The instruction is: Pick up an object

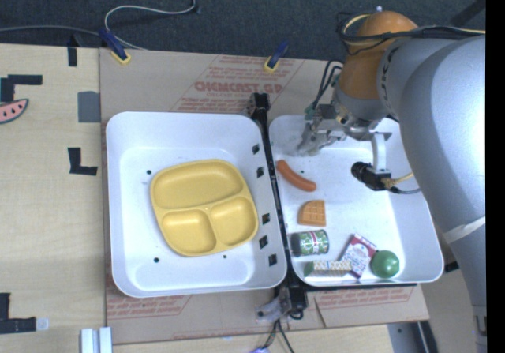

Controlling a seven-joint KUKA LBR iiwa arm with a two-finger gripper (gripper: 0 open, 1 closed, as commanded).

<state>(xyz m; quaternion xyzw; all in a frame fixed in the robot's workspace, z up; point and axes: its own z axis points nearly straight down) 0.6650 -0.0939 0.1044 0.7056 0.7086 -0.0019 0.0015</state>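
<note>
Pincer (314, 140) hangs over the far end of the right bin (410, 217), its metal fingers pointing down toward the white floor. Whether those fingers stand apart or together cannot be told from this angle; nothing is seen between them. Just beside the pincer, toward the camera and slightly left, lies an orange sausage (296, 176), apart from the fingertips. Farther toward the camera from the pincer sits a small waffle square (312, 212), and beyond that a green can (310, 243) lying on its side. Well apart from the pincer, at the bin's near end, rest a flat strip-shaped packet (329, 268), a red-and-white carton (359, 253) and a green ball (385, 264), the ball just beside the carton. Left of the pincer, across the divider, the left bin (130, 185) carries a yellow compartment plate (204, 206). Behind the pincer rises the grey arm (446, 114) with its orange band (371, 55).
</note>
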